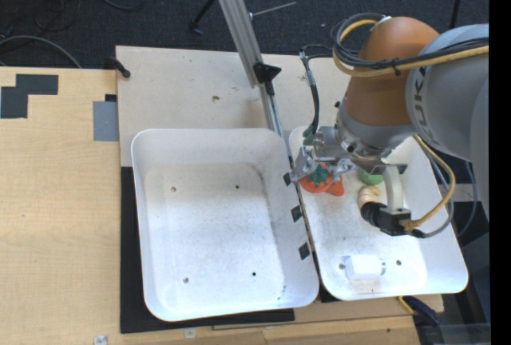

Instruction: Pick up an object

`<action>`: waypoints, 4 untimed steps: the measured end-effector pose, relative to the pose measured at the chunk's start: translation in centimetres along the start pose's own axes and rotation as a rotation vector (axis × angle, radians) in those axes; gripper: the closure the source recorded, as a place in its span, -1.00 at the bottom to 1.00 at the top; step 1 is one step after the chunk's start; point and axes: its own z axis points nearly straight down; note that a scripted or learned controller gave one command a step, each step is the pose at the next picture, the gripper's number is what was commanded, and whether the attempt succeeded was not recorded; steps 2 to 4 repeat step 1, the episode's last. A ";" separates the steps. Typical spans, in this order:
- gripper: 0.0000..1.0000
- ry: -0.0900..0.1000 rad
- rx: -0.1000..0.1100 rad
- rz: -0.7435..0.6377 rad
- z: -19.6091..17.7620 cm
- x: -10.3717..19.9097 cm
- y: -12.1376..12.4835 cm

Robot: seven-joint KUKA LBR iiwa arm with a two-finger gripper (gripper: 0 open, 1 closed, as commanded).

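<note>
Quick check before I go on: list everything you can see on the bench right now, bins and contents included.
bins: 2, white, side by side on the bench, left bin and right bin
orange and green toy: 1, right bin, near its left wall, under the hand
green piece: 1, right bin, partly hidden by the wrist
cream round object: 1, right bin, middle
white block: 1, right bin, near front edge
metal rail: 1, silver, slanting up behind the bins
arm: 1, grey with orange band, from the right
hand: 1, over the toy; grip unclear

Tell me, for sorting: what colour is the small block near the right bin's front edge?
White, in the camera view.
</note>
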 end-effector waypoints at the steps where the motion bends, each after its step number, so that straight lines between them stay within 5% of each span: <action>1: 1.00 -0.001 -0.003 0.000 -1.0 5.0 0.9; 4: 1.00 -0.001 -0.003 0.000 -1.0 5.0 0.9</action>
